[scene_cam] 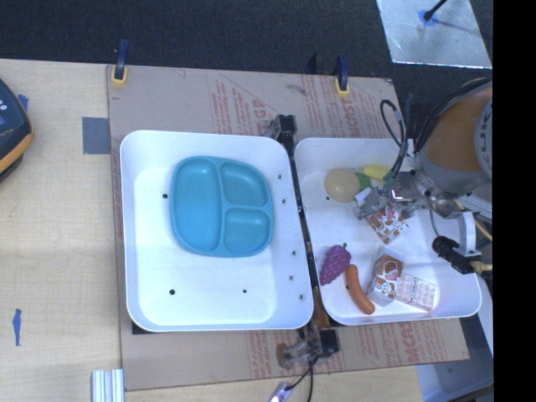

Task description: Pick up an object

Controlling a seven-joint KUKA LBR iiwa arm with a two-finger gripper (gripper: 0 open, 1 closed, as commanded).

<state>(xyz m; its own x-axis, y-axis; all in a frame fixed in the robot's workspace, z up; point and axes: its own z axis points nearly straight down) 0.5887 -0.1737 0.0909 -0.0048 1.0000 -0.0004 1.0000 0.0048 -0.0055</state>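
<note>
The right bin (452, 308) holds several small items. A beige round piece (339, 184) lies at its back left, with a yellow piece (374, 172) beside it. A purple grape bunch (335, 263) and an orange sausage-shaped piece (359, 289) lie at the front left. A brown-and-white pack (387, 278) and a pale carton (416, 292) rest at the front. My gripper (378, 199) hangs low over the bin's back half, just right of the beige piece. A small red-and-white carton (389, 223) lies directly at its tip; contact is unclear.
The left bin (151, 300) holds a blue divided plate (222, 205). The arm's grey wrist and orange band (459, 136) cover the right bin's back right corner, with black cables (394, 124) trailing. A black fitting (456, 254) juts over the right rim.
</note>
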